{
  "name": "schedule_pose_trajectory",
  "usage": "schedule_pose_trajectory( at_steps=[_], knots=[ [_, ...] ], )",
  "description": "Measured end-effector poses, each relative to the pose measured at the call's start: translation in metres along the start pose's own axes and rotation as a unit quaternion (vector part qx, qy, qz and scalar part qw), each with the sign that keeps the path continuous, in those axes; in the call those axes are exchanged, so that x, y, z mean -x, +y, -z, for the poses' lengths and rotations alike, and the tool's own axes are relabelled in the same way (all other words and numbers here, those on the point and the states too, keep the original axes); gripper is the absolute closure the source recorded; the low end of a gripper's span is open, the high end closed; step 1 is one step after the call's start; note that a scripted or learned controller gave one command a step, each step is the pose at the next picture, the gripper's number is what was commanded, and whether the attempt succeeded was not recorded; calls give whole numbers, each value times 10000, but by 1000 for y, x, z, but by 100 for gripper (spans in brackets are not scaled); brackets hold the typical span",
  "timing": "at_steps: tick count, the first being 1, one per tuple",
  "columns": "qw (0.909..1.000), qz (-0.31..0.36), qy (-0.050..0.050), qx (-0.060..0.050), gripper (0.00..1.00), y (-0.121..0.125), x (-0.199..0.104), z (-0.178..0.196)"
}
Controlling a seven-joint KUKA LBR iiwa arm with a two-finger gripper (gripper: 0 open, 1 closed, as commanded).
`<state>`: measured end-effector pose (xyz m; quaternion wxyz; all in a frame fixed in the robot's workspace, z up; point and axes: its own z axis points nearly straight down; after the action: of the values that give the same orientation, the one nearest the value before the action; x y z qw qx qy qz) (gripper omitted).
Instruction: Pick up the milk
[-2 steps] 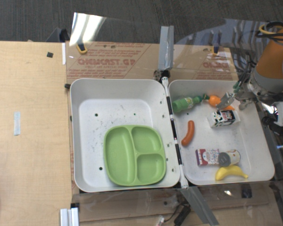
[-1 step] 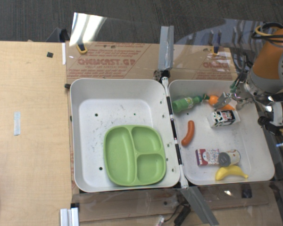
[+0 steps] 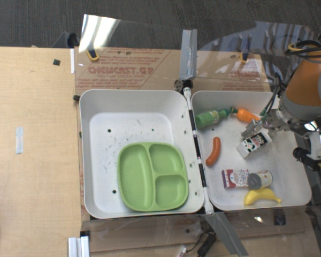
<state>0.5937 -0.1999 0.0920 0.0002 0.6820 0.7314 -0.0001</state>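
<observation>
Nearest you, the banana lies against the right-hand bin's front wall, while the milk carton sits tilted just under the gripper, probably lined up for grasping, though you cannot tell whether the claw is clenched.

Green tray, orange carrot, yellow banana, black-and-white-patterned milk.

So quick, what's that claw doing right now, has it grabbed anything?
Gripper: it sits right at the milk carton in the right bin; whether it's open or closed can't be told.
</observation>
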Motion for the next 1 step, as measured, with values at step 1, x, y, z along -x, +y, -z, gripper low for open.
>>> schedule_pose_trajectory(
  at_steps=[1],
  knots=[
    [10000, -20, -5, 9, 100, 0, 1, 9]
  ],
)
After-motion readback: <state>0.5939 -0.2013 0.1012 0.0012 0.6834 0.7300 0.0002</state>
